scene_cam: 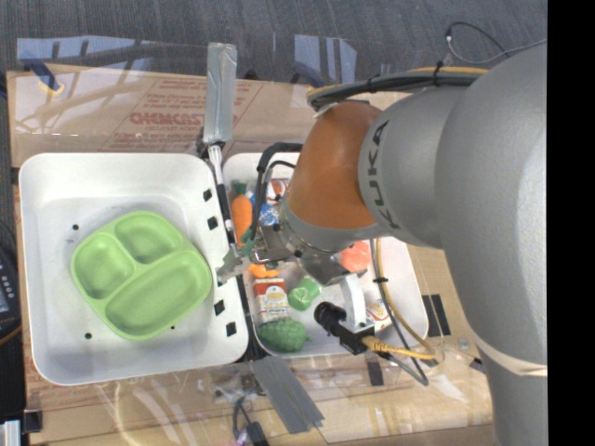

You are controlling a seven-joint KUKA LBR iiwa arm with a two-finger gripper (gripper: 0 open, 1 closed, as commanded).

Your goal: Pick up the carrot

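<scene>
- We look down at a slant on a tabletop [84,110] covered with brown cardboard, carrying two shallow white bins side by side.
- The left bin [46,342] holds a light green plate [139,272] with three sections, lying flat near the bin's middle.
- The right bin [414,295] lies largely under the grey arm [465,175], whose orange band [330,170] hangs over the bin's middle.
- The carrot [242,216] lies in the right bin, close beside the wall it shares with the left bin, pointing lengthwise along that wall.
- The hand [265,249] sits low in the right bin, just beside the carrot's nearer end. We cannot tell how its fingers stand, because the wrist hides them.
- Nearer to us than the carrot, in the same bin, we see a small red and white carton [271,300], a small green block [303,295] and a leafy green vegetable [284,335].
- An orange-pink item [353,256] peeks out from under the arm.
</scene>
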